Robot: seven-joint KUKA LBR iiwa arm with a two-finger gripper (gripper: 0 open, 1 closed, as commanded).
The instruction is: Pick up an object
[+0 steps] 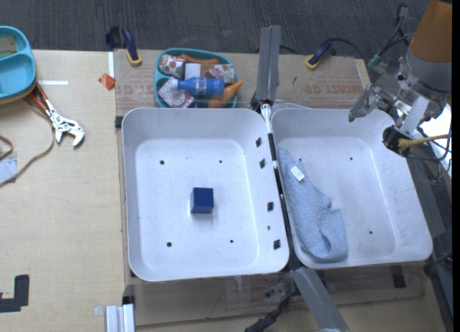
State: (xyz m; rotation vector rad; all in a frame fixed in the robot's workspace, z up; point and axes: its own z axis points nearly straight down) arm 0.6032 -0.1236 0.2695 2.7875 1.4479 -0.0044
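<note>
— What lies closest to the camera?

— The near rim of the two white bins. In the right bin point(388, 201) a pale blue cloth point(313, 212) runs along the left wall, its long axis going from the far left corner toward the near edge, where it bunches into a folded lump. In the left bin point(144, 201) a small blue block point(203, 200) sits alone, a little nearer than the middle.

— And where are you?

— My gripper point(392, 118) hangs over the far right corner of the right bin, up by the rim, under the orange band of my arm point(435, 32).

— Open or closed?

— I cannot tell from this angle; the end of it is a tangle of dark parts and cable. I can see nothing caught in it.

— So which thing is the likelier target?

— The cloth, I judge. It is in the bin I am already above, lying across and toward the near left from me. The block is well apart, past the divider between the bins.

— What does the reach turn on?

— Coming down and leftward, and closing across the cloth's narrow width, not along its length.
</note>
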